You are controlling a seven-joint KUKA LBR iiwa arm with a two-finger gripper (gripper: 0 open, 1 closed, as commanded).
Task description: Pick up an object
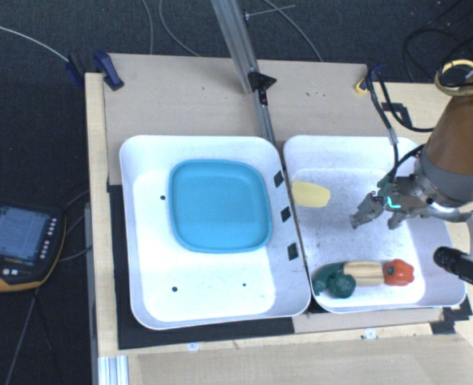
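Worktop (180,103), tan, carries two shallow white bins side by side. Left bin (140,295) holds a blue square plate (220,205), lying flat toward the bin's upper middle.

Right bin (333,155) holds the loose objects. A pale yellow piece (310,194) lies near the bin's left wall, upper part. Along the near edge, three things in a row: a dark green lump (335,282) at the left, a tan cylinder (363,273) just beside it (touching or nearly so; the view is too coarse to be sure), and a red piece (398,273) at the cylinder's right end.

The arm (461,143) enters from the right, orange band above a grey wrist. The end effector (377,213) hangs over the middle of the right bin, above the row of three and to the right of the yellow piece. Its fingers are spread, one finger (365,212) pointing left and down; nothing sits between them. It is apart from every object in the bin.

A handheld control pendant (16,243) rests on the dark floor left of the worktop. A metal pole (232,26) slants down to the worktop's far edge.
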